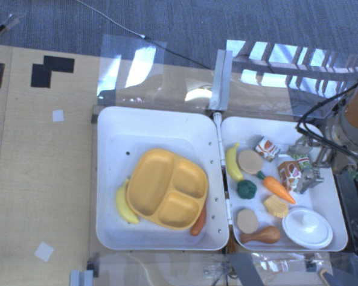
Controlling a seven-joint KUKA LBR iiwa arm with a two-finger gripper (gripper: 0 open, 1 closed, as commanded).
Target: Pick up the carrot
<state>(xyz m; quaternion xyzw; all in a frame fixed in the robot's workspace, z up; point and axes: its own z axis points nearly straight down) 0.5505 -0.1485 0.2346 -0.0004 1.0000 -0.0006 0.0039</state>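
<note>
- Blue-grey carpet lies beyond a pale wooden bench (37,179), and two shallow white bins sit on it side by side, with clear panels standing behind them.
- Camera view, left bin (116,135): a yellow divided plate (164,190) lies in the middle; a banana (125,206) peeks out from under its left edge and a reddish sausage (198,222) from under its lower right corner.
- Camera view, right bin (276,128): the carrot (278,189) lies on the bin floor near the centre, its green top toward the left and its tip pointing lower right. Just beside it are a small carton (289,171), a dark green vegetable (246,189) and a yellow wedge (276,206). Farther off are a second banana (232,161), a white lidded bowl (307,227) and a drumstick (261,235).
- Camera view, arm: the gripper (307,177) hangs over the right side of that bin, just right of the carrot and close to the carton. How wide it stands I cannot tell.
- Progress, as I judge it: the carrot rests untouched in the bin, so the pick is not yet done. Left to do: line up over the carrot, descend, close on it and lift, with the carton crowding the approach.
</note>
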